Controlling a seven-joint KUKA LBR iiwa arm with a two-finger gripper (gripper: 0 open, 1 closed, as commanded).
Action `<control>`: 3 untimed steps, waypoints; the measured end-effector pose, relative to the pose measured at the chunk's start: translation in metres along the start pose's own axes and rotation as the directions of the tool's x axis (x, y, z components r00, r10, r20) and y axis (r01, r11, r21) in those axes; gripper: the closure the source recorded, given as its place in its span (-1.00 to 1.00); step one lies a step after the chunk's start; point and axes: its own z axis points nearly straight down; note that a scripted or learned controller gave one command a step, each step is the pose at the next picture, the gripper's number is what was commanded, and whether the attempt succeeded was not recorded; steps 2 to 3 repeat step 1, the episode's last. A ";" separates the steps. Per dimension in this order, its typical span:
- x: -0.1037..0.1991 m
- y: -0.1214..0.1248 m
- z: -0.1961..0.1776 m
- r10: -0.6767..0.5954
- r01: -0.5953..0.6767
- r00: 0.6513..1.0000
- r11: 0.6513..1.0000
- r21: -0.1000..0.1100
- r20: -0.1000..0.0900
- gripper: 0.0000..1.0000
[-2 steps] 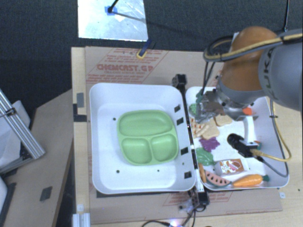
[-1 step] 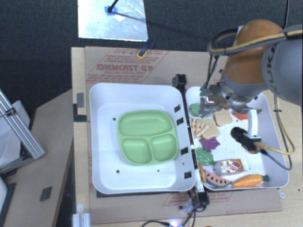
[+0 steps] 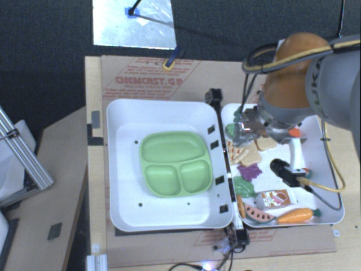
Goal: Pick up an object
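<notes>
The objects to pick from lie in the right bin (image 3: 322,176), crowded along its left side. At the upper left corner sits a green leafy piece (image 3: 230,131), and just below it a cluster of pale sticks (image 3: 239,152) beside a tan slice (image 3: 264,144) and a second tan piece (image 3: 249,158). Further down come a purple bunch (image 3: 249,171), a dark green piece (image 3: 243,187) and a small red and white box (image 3: 274,198). Along the bottom wall a watermelon slice (image 3: 257,213) lies just beside an orange carrot (image 3: 294,214).

The gripper (image 3: 243,127) hangs low over the upper left corner of this bin, close to the leafy piece and above the pale sticks. Whether it is spread or closed cannot be told from this angle, and nothing can be seen clamped in it. The grey arm with its orange band covers the top of the bin.

The left bin (image 3: 125,151) holds a light green divided plate (image 3: 174,164) lying flat near its middle. Both bins rest on a cardboard sheet (image 3: 148,79)
</notes>
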 end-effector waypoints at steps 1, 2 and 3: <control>-0.009 0.003 -0.019 0.000 0.000 1.000 1.000 -0.003 0.000 1.00; -0.009 0.003 -0.019 0.000 0.000 1.000 1.000 -0.003 0.000 1.00; -0.009 0.003 -0.019 0.000 0.000 1.000 1.000 -0.003 0.000 1.00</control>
